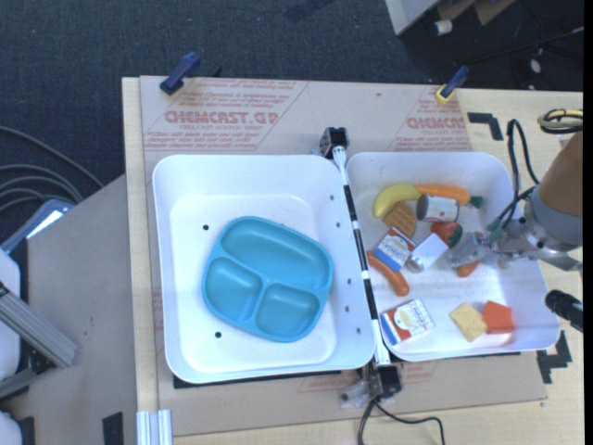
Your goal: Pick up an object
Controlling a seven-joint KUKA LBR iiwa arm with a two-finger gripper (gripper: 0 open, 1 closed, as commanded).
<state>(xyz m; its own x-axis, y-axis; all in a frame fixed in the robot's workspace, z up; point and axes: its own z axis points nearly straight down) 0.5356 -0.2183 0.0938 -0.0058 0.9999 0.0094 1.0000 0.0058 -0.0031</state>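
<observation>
The right bin holds several toy foods. A yellow banana, an orange carrot and a small can lie at its back. In the middle are a red-and-white packet, a white-and-blue box and a red piece. At the front lie a sausage, a red-and-white carton, a yellow cracker and an orange block. My gripper reaches in from the right, low over the bin's middle, next to the white-and-blue box and a small orange piece.
The left bin bears a blue divided tray. A black divider rail runs between the bins. Cables hang by the arm at the right edge. Clamps sit at the board's back corners.
</observation>
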